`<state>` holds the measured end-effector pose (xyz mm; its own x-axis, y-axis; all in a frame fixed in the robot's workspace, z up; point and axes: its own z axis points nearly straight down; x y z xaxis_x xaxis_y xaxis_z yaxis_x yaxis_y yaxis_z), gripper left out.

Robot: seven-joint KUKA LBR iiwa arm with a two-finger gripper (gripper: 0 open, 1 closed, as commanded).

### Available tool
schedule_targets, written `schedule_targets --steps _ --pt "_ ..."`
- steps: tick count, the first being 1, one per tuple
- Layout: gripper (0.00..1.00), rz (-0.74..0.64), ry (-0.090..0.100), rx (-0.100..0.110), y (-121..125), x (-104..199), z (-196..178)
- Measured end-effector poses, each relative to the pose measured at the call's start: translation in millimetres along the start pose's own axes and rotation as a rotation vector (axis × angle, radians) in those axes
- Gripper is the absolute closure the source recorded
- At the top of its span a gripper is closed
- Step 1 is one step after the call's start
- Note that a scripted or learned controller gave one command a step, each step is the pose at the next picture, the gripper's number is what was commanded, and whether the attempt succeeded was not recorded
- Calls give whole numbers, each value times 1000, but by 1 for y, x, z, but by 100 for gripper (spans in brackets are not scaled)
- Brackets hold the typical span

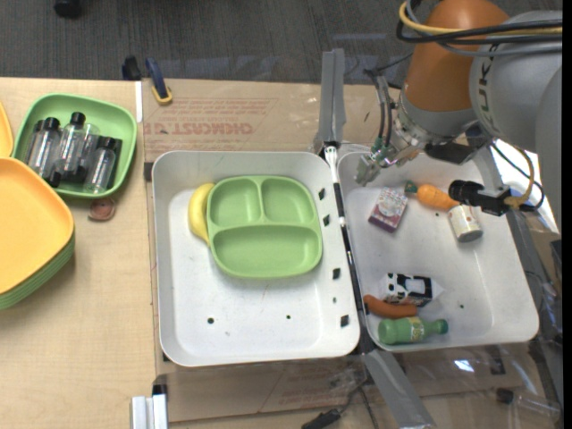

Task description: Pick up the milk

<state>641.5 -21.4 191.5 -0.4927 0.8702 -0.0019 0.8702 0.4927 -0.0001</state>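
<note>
Green bottle [409,330] lies nearest; the milk carton [409,287] sits just above it, well below the jaws [374,161], whose state I cannot tell.

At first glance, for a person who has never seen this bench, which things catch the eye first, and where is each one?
The big light-green divided plastic plate stands out first, lying in the left white bin and partly covering a yellow object. Next is the grey arm with its orange band, reaching in from the right, its claw over the back left corner of the right white bin. Near that bin's front sits the small black-and-white milk carton.
</note>
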Motion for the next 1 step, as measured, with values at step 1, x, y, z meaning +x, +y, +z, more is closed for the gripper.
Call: schedule_targets --steps 1 --pt "100 -128 -1 -1 25 7 0"
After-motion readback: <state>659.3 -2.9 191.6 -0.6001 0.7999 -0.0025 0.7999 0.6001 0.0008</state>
